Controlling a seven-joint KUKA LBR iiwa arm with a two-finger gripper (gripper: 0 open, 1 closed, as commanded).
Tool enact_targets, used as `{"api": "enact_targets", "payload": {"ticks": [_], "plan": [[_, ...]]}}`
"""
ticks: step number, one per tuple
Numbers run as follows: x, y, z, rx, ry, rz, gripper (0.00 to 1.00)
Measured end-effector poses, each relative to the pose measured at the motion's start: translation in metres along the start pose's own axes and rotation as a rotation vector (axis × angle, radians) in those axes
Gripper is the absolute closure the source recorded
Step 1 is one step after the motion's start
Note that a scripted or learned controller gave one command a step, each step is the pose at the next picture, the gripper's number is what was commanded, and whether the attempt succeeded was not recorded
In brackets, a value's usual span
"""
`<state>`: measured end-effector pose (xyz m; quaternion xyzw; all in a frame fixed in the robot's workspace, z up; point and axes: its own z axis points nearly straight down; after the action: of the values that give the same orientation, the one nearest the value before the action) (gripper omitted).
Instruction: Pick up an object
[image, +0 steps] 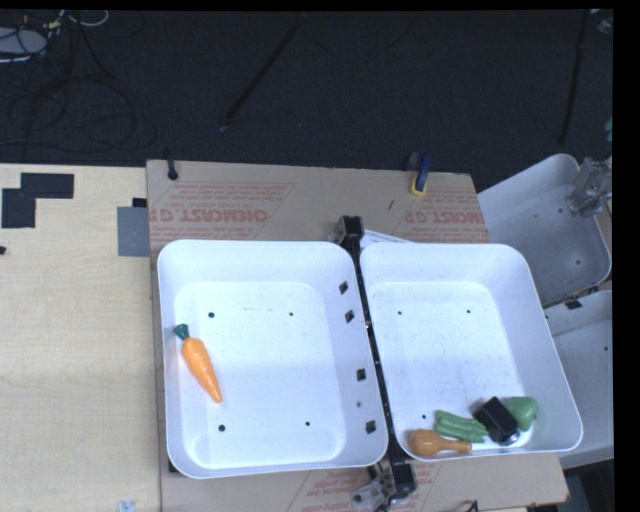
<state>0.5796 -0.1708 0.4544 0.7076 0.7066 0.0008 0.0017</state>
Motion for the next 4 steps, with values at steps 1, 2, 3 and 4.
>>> {"api": "enact_targets", "payload": {"ticks": [1, 2, 3, 4], "plan": [[0.018, -0.053, -0.082, -0.004, 0.0, -0.004, 1.0], [0.008, 0.008, 0.055, 0.017, 0.003, -0.002, 1.0], [-0.004, -0.077, -0.042, -0.003, -0.001, 0.002, 1.0], [-0.022, -0.023, 0.098, 0.015, 0.003, -0.001, 1.0]]}}
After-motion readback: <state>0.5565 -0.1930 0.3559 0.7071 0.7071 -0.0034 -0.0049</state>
